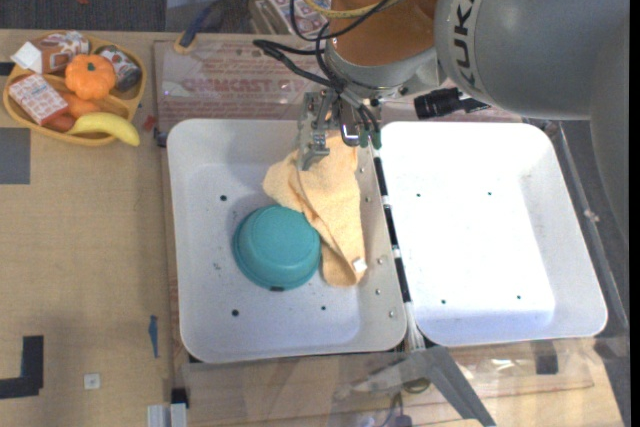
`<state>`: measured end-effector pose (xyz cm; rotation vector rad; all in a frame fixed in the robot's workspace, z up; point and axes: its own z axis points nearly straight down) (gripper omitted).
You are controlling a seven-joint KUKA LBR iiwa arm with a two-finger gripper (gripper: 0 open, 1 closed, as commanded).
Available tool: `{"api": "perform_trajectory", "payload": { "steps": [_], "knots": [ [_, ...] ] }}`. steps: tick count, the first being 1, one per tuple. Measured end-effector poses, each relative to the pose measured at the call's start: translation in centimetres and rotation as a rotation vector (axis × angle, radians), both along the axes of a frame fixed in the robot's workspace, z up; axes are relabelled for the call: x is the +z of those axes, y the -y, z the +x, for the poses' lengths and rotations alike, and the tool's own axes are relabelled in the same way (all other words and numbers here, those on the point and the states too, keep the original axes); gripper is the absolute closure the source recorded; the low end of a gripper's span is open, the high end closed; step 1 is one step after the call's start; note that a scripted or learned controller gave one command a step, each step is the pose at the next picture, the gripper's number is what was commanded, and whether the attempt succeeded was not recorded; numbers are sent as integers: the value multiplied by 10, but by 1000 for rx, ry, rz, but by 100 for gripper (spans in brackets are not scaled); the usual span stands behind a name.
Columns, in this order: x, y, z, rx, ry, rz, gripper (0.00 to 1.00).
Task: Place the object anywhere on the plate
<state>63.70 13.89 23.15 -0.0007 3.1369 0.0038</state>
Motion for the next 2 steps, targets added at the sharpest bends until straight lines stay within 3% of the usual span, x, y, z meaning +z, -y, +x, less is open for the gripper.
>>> {"api": "perform_trajectory", "payload": {
  "steps": [1,2],
  "knots": [
    [-2,-50,-15,2,0,0,100],
    [-2,-50,-14,2,0,1,0]
  ]
}}
